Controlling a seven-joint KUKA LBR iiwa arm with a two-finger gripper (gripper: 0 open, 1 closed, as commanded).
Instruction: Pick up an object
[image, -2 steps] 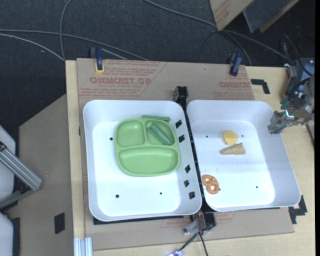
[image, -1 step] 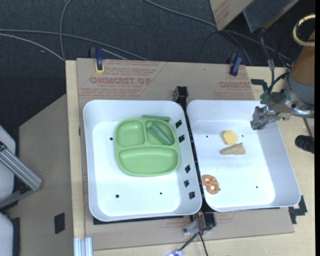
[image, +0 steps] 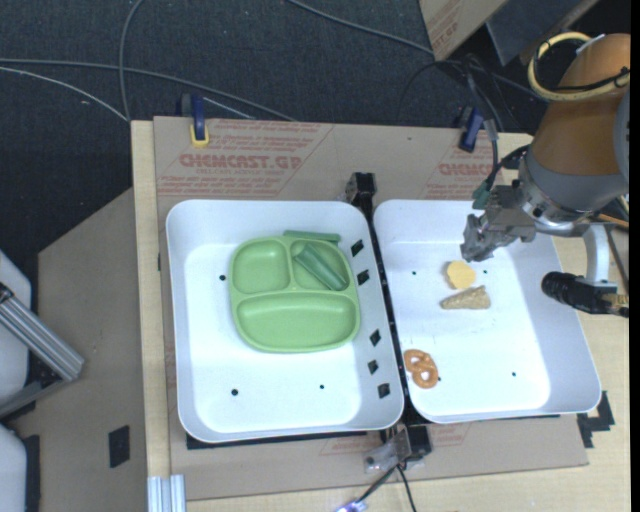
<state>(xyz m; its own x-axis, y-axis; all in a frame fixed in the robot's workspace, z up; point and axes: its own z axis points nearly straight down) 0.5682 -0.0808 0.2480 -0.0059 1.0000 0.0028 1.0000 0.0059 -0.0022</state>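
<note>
1. I'm looking down on two shallow white bins side by side on a brown board; the left white bin (image: 200, 400) and the right white bin (image: 540, 380) meet at a row of black clips.
2. The grey arm with the orange band (image: 585, 90) comes in from the upper right, and its dark two-finger gripper (image: 478, 248) hangs over the upper middle of the right bin.
3. Whether the gripper is apart or together, I cannot tell: the tips are a dark blur from here, and I see nothing between them.
4. Just below and left of the gripper lies a small round yellow piece (image: 460, 274), flat on the bin floor.
5. Touching or just beside it, lower down, a tan wedge-shaped piece (image: 467, 299) lies on its side.
6. Near the front left corner of the same bin sits an orange pretzel-shaped ring piece (image: 421, 368), well apart from the other two.
7. In the left bin, a green plastic divided plate (image: 290, 320) lies flat, with a darker green stick-like object (image: 322, 265) in its upper right compartment.
</note>
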